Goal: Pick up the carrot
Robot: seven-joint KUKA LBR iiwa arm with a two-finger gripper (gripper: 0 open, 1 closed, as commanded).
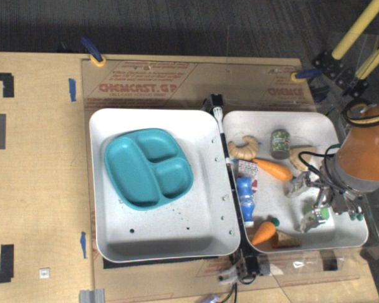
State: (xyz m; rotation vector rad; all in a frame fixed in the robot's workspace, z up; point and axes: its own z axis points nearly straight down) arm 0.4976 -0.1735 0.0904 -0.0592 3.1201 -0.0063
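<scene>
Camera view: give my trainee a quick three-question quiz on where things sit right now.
1. True or false: the teal divided plate lies in the left bin.
2. Which bin holds the carrot? A) left B) right
3. What blue item lies along the right bin's left wall, just below the carrot's tip?

Key: 1 true. 2 B. 3 the blue bottle. The gripper hovers right of the carrot.

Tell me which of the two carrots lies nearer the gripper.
The longer carrot in the middle of the right bin, beside the gripper. The stubby carrot sits farther off at the front wall.
</scene>
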